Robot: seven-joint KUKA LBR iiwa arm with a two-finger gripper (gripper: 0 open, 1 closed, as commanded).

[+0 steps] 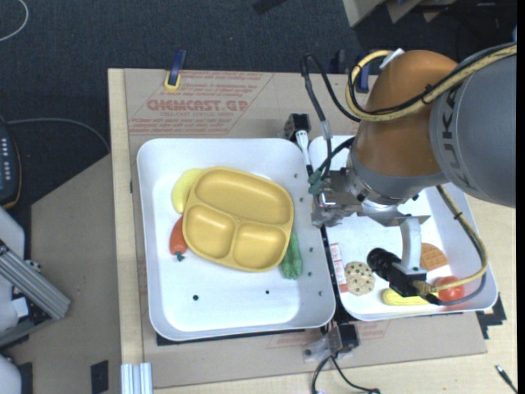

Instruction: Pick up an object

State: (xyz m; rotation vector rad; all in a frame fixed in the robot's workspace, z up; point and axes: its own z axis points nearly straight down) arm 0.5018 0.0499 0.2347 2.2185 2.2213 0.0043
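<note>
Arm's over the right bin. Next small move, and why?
Probably shift slightly toward the cookie and descend: the arm hangs over the right bin, and the cookie lies flat on bare floor, apart from the tomato and yellow piece crowded at the near edge.

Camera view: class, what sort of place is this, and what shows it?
Probably a robotics lab bench: a grey and orange arm reaches over the right bin, which holds toy-looking food such as a cookie, and a blue clamp sits at the board's edge.
</note>
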